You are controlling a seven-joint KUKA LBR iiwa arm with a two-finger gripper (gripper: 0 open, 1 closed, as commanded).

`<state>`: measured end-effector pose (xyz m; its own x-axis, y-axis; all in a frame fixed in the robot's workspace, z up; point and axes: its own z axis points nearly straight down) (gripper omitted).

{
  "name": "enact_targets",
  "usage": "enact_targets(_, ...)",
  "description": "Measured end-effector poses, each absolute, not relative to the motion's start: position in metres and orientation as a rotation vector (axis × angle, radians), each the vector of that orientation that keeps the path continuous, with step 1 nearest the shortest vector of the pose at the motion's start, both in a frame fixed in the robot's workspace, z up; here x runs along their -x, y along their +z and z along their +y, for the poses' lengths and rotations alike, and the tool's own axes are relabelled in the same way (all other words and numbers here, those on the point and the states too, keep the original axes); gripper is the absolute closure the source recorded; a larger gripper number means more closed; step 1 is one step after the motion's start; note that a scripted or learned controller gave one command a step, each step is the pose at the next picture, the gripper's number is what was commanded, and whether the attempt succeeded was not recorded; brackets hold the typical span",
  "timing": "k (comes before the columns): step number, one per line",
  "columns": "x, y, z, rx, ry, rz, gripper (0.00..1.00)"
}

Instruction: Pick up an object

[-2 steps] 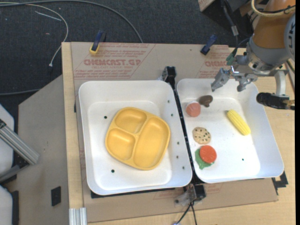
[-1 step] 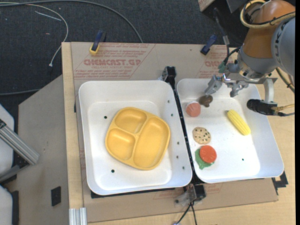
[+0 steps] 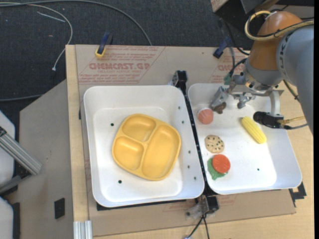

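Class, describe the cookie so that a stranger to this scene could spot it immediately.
Start at the right-hand white bin. Near its left wall lies the cookie, between a pinkish ball above and a tomato below. It alone is flat, tan and dotted with dark chips.

Cardboard-topped bench (image 3: 124, 66), two white bins (image 3: 99, 148) side by side

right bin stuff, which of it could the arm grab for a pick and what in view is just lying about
For the job:
- gripper, over the right bin's far end
- pink ball, nearest the gripper
- cookie
- tomato
- corn cob

Lying about:
- yellow divided plate in the left bin
- blue clamps on the cardboard
- cables on the floor
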<state>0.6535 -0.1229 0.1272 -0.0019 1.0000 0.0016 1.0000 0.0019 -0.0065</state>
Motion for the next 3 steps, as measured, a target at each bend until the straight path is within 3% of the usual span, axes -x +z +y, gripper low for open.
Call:
enact_targets(1, -0.652, 0.082, -0.122, 2.215, 0.006, -2.219, 0.0)
enact_targets(2, -0.654, 0.096, -0.122, 2.217, 0.003, -2.221, 1.0)
enact_targets(3, -0.647, 0.157, -0.119, 2.225, -0.006, -2.225, 1.0)
